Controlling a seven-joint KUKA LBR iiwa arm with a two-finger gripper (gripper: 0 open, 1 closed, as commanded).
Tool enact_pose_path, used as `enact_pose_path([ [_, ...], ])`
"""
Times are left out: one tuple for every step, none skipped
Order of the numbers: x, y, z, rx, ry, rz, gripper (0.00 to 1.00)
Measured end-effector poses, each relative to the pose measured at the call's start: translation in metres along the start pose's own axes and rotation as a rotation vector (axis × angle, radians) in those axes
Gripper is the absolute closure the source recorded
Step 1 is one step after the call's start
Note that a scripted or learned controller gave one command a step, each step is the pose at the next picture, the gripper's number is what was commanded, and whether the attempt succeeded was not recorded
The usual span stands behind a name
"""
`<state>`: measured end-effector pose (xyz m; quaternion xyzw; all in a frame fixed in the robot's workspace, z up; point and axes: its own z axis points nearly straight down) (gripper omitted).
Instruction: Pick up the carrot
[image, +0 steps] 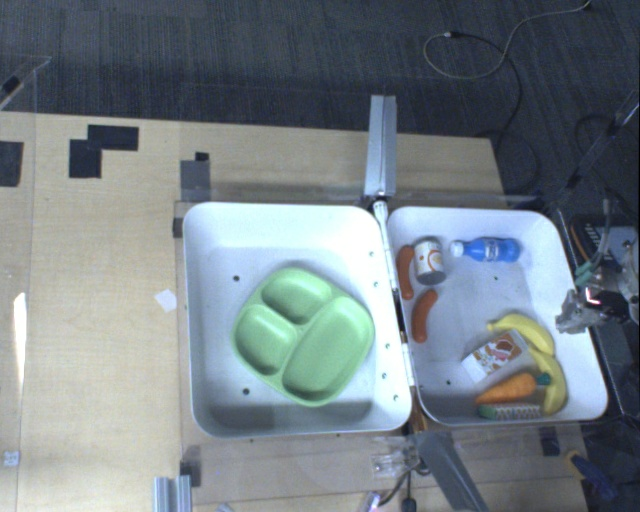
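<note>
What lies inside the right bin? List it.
In the right bin: a blue bottle, a can, two sausages, a banana, a packet and the carrot. A green strip under the carrot is partly hidden.

The carrot (511, 388) sits hemmed at the right bin's (452, 395) front edge, banana (535, 350) and packet (495, 355) seemingly touching; the bin's middle lies open.

No text, number or brand can be read anywhere. The can (429, 260), the blue bottle (487, 250) and the small packet (495, 355) carry printed labels, but the print is too small to make out.
</note>
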<state>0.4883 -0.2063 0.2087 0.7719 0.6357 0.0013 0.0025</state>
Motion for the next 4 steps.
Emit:
enact_pose_path([
  [0.118, 0.019, 0.02, 0.003, 0.002, -0.155, 1.0],
  [0.087, -0.015, 0.118, -0.008, 0.001, -0.217, 1.0],
  [0.09, 0.015, 0.11, 0.001, 0.002, -0.267, 1.0],
  [0.069, 0.056, 0.0, 0.0, 0.001, -0.17, 1.0],
])
